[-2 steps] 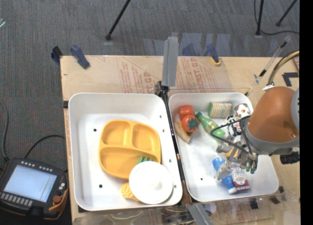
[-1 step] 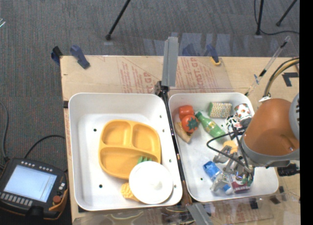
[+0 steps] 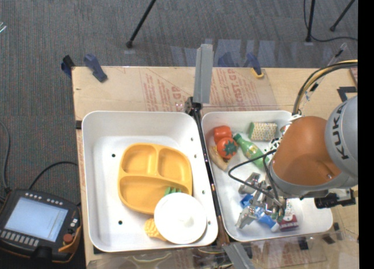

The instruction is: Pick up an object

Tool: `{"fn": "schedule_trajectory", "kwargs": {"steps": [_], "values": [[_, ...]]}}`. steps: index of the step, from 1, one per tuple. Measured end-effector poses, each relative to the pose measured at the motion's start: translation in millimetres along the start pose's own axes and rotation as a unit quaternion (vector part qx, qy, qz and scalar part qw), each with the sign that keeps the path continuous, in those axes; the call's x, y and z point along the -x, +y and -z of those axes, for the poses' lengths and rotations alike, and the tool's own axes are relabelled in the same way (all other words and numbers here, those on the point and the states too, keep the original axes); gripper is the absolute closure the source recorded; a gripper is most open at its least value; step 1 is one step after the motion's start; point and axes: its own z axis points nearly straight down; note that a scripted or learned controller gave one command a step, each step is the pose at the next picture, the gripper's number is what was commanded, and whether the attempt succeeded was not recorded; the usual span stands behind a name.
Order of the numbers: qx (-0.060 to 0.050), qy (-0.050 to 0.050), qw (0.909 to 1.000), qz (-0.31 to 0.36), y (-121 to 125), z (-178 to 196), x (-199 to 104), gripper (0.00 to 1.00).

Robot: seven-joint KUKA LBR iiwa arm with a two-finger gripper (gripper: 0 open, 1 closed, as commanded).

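My gripper (image 3: 250, 200) is low in the right bin (image 3: 310, 227), at its front middle, under the orange wrist band. It is open, with one grey finger (image 3: 252, 181) toward the back and the other toward the front. A small blue object (image 3: 248, 200) lies in the gap between them, and blue packaging (image 3: 266, 221) lies just to the right. A red and white packet (image 3: 289, 222) rests beside that. Further back in the bin are a red tomato-like toy (image 3: 225, 147), a green bottle (image 3: 250, 151) and a pale green sponge-like block (image 3: 263, 130).
The left bin (image 3: 96, 145) holds a yellow divided tray (image 3: 153, 174), with a white round lid (image 3: 180, 218) overlapping its front right corner. A black cable loops beside the gripper. A grey post (image 3: 203, 80) stands behind the bins' shared wall.
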Motion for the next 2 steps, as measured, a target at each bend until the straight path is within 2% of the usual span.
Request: {"fn": "schedule_trajectory", "kwargs": {"steps": [1,2], "values": [[0.000,-0.001,0.9987,-0.050,10,0,4,0.00],[-0.001,-0.001,0.9994,-0.034,-36,1,32,0.00]]}}
